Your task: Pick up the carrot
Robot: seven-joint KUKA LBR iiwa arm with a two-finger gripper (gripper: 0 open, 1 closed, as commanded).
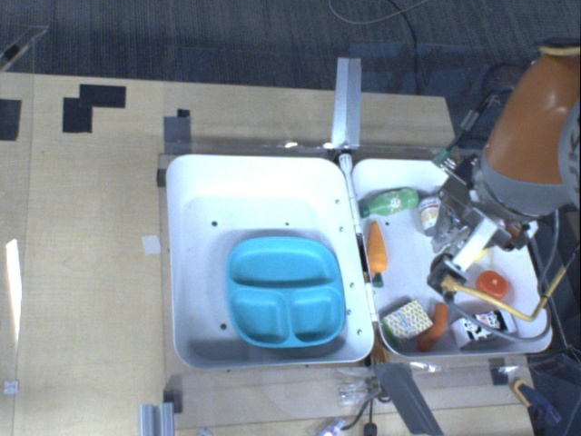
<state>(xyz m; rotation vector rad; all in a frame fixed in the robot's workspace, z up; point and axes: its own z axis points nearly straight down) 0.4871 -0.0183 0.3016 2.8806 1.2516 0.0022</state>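
Observation:
The carrot (376, 248) is a short orange stick lying lengthwise against the left wall of the right bin (399, 169), near its middle. My gripper (445, 232) hangs over the centre-right of that bin, a short way to the right of the carrot and apart from it. Nothing shows as held in it. The grey arm with its orange band (543, 107) reaches in from the upper right and covers part of the bin's right side.
A green packet (388, 202) and a small tin (428, 214) lie behind the carrot. At the front lie a patterned box (407, 318), a reddish sausage shape (437, 325), a red-orange round thing (493, 285) and a black-and-white item (481, 325). The left bin (195, 243) holds a blue divided tray (285, 291).

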